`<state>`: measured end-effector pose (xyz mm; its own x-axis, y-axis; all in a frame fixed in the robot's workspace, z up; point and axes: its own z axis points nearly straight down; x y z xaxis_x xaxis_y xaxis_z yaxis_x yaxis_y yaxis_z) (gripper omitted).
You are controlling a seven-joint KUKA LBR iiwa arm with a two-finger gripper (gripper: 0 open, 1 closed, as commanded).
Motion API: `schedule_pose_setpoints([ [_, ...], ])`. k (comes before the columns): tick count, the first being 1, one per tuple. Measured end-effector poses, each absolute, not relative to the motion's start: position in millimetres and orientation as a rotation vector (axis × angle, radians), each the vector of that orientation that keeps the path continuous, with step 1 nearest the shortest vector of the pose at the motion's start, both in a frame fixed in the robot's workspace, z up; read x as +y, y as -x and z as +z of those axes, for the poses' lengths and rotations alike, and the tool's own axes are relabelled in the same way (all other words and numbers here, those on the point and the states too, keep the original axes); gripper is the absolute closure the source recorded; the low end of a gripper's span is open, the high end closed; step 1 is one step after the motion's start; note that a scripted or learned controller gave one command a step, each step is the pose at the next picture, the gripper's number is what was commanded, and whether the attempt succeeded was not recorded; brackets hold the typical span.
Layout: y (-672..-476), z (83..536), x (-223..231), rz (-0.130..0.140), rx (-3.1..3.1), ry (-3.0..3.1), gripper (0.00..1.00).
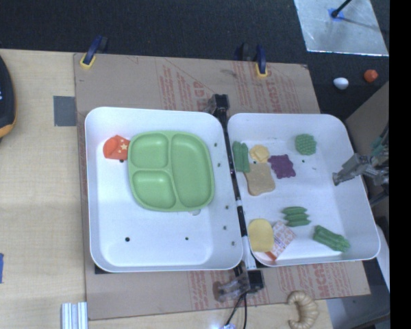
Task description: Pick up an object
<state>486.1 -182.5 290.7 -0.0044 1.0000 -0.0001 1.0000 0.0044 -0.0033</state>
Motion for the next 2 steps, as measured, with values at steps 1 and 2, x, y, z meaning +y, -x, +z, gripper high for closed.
schedule_pose_setpoints([
  [1, -491.8, 84, -131, 0.009, -2.224, 2.205, 0.0],
  [2, -493.4, 102, -135, 0.006, -2.228, 2.211, 1.0],
])
